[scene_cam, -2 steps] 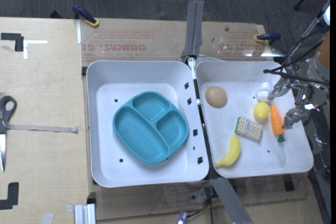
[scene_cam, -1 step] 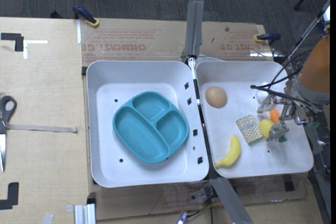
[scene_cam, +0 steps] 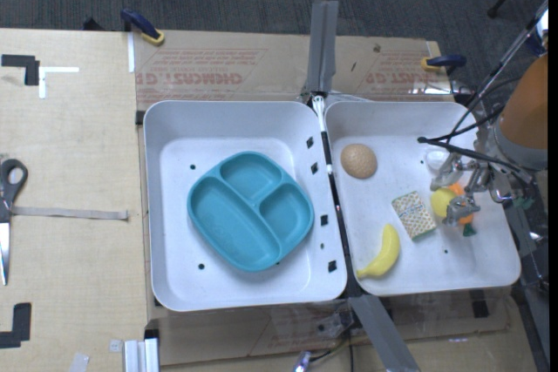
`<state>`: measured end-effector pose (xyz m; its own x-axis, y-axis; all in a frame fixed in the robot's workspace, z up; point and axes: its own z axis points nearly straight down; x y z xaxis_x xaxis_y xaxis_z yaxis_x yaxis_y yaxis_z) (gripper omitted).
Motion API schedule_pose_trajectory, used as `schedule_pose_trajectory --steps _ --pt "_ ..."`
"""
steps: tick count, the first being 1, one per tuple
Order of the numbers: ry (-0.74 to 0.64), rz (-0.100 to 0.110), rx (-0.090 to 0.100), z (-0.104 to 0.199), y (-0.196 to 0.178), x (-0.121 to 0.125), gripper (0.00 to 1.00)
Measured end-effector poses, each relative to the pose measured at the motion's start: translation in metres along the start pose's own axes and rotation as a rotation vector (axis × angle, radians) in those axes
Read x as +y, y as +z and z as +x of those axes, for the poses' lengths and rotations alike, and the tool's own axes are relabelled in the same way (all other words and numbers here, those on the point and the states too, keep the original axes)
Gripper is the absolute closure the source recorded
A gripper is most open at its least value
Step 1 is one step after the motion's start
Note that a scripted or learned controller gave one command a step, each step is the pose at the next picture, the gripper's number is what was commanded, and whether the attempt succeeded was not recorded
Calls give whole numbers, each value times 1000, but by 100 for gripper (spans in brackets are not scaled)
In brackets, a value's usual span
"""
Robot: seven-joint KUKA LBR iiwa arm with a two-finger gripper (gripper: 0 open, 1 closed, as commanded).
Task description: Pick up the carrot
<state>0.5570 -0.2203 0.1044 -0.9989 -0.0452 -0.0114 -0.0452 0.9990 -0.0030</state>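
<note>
Two white bins sit before you: the left bin holds a teal divided plate, and the right bin holds, in falling size, a banana at 6 o'clock, a tan egg-shaped ball at 10 o'clock and a speckled sponge at centre. At 3 o'clock you find the gripper low over a yellow lemon-like piece, with the carrot showing as an orange-and-green scrap touching its tip. Whether its fingers are spread or pinching cannot be told.
</note>
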Motion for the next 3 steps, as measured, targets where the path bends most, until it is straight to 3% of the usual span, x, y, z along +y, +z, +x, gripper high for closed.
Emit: schedule_pose_trajectory --steps 1,2,3 --pt "190 -2 5 -37 -62 75 100" --pt "15 -3 8 -21 1 2 100" --pt "245 0 5 -3 -96 19 100"
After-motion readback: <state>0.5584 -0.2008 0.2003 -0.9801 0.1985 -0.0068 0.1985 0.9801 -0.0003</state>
